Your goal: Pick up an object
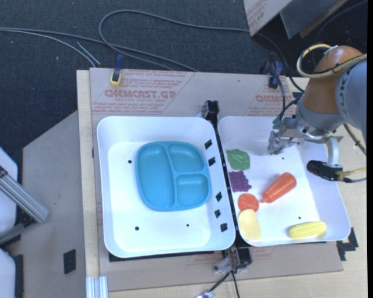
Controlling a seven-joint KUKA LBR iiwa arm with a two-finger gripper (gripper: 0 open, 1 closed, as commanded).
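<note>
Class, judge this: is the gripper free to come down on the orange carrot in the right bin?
Probably yes. The carrot lies apart from the other toys, uncovered, and the gripper hangs above the same bin.

The grey arm with its orange band runs off the right edge, so its upper length is cut away. The small metal two-finger gripper is too small and blurred to read. At the far right, a brown cardboard box is cropped by the top edge. A grey metal rail leaves the left edge.
</note>
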